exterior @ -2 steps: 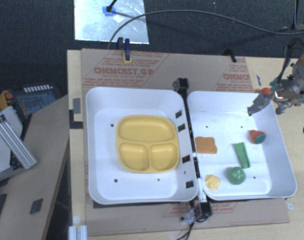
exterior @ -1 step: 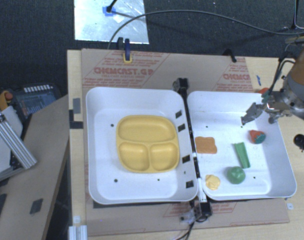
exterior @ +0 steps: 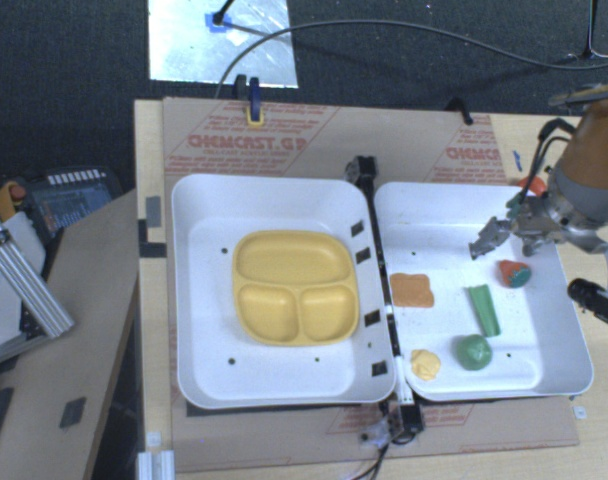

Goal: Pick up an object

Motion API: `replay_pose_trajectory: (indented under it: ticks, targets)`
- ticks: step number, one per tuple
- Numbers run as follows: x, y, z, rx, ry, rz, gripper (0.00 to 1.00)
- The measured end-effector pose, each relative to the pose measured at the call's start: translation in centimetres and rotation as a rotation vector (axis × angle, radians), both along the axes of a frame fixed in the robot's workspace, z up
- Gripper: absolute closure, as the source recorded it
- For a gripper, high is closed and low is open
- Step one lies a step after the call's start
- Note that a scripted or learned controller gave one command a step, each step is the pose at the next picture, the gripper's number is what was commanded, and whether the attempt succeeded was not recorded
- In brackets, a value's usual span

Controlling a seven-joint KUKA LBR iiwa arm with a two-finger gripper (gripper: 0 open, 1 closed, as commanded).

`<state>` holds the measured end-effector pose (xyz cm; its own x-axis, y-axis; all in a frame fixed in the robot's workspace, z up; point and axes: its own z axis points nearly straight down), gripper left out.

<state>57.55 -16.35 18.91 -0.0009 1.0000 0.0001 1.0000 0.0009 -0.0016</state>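
Observation:
My gripper hangs over the upper middle of the right bin, open, with nothing between its fingers. A small red and teal object lies just right of and below it, apart from it. A green stick lies lower down, with a round green object below that. A flat orange piece sits at the bin's left side. A small yellow object rests near the front left corner.
The left bin holds a yellow divided tray. A black divider runs between the bins. The grey arm with its orange band comes in over the right bin's far right corner.

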Motion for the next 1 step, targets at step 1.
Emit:
replay_pose_trajectory:
  ticks: [1]
  targets:
    - [0.09, 0.12, -4.16, 0.000, -0.001, 0.000, 0.00]
